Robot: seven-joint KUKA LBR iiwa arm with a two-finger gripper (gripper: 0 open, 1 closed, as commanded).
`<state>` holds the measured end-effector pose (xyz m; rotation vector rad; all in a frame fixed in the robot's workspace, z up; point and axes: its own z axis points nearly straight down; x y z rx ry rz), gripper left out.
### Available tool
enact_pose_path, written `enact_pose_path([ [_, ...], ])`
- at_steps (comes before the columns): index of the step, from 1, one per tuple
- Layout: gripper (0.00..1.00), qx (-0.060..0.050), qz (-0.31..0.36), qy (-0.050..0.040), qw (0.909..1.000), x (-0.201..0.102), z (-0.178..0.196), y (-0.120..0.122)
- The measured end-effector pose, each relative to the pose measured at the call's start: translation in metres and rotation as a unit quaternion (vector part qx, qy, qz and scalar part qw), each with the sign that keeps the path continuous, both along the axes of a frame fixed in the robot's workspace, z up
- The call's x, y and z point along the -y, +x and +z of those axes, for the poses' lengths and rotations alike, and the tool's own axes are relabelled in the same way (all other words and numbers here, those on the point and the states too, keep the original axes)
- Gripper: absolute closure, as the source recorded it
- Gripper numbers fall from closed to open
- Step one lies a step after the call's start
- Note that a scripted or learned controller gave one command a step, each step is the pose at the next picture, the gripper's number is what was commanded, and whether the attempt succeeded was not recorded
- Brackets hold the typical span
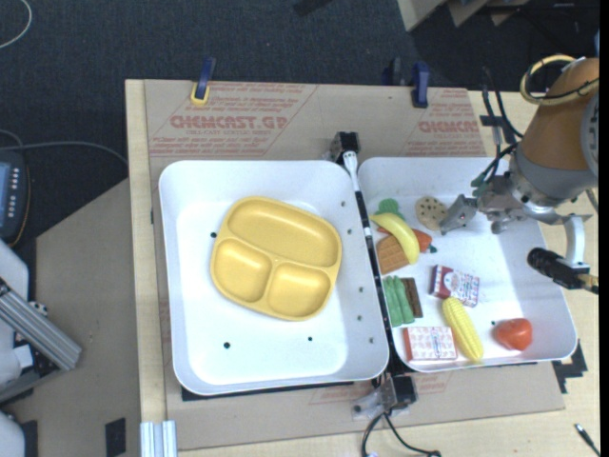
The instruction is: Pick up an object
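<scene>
My gripper [479, 213] hangs over the upper right part of the right bin [547, 303], with its two grey fingers [458, 215] spread apart and nothing between them. It is just right of a speckled cookie [428, 209]. A banana [400, 234] lies further left, beside a brown-orange toy food [390, 254]. Lower in this bin are a red and white carton [454, 284], a corn cob [461, 327], a pink box [428, 343], a red tomato [514, 333], and a chocolate bar with a green piece [402, 298].
The left bin [190, 331] holds a yellow divided plate [276, 257]. The grey arm with its orange band [561, 112] comes in from the upper right. A black part [559, 268] juts over the right bin's right side.
</scene>
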<state>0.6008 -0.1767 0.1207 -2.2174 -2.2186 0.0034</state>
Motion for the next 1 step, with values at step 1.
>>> enact_pose_path([
  [1,0.0,0.0,0.0,-0.0002,1.0,-0.0009,-0.0384,-0.0006],
])
